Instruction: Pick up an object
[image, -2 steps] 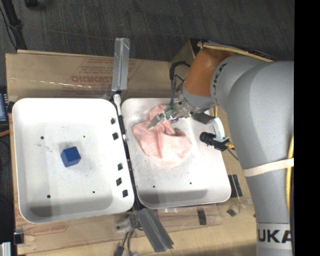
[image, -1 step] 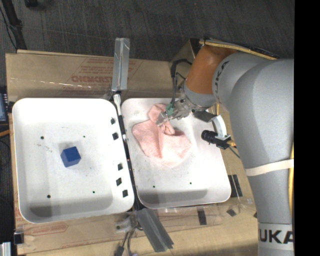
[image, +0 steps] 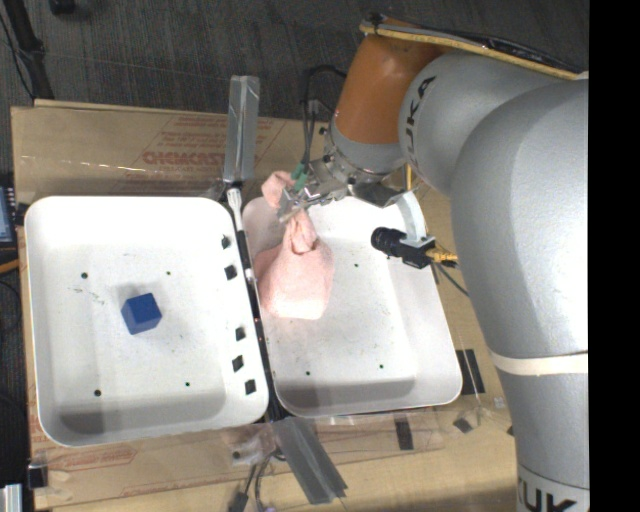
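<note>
The fingers (image: 296, 203) are pinched on the top of a pink cloth (image: 293, 268); the cloth hangs bunched from them over the right bin (image: 400, 340), near its left wall. A blue cube (image: 141, 312) sits in the left bin (image: 60, 250), well apart.

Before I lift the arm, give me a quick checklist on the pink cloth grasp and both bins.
1. Gripper over the right bin: ok.
2. Pink cloth gathered up at the gripper, its upper end pinched there: ok.
3. Cloth off the bin floor: not ok; the lower part looks to rest on the floor.
4. Cloth clear of the divider between bins: cannot tell; it lies close against the left wall.
5. Blue cube lies apart in the left bin, out of the path: ok.
</note>
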